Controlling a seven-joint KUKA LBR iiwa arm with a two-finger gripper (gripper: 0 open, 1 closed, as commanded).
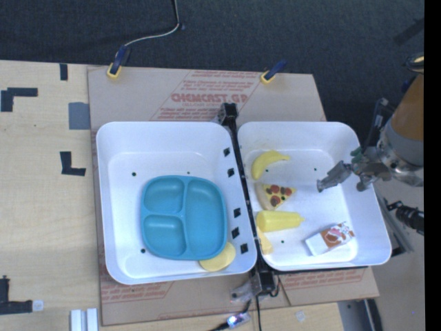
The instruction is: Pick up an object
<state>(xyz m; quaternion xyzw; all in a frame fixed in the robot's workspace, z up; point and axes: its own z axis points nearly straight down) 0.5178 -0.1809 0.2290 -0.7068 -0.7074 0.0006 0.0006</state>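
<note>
The gripper (346,178) hangs over the right bin (344,135), near its right wall, fingers spread wide with nothing between them. Left of it in that bin lie a banana (269,163), a pizza slice (277,194) and a yellow wedge (278,221); a small carton (330,238) sits below it.

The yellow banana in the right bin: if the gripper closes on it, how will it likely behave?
The banana looks like a smooth plastic toy, so probably stiff and light. Its curved, tapering shape may let it pivot or slip between fingers. It lies flat on the right bin, so rolling seems unlikely.
</note>
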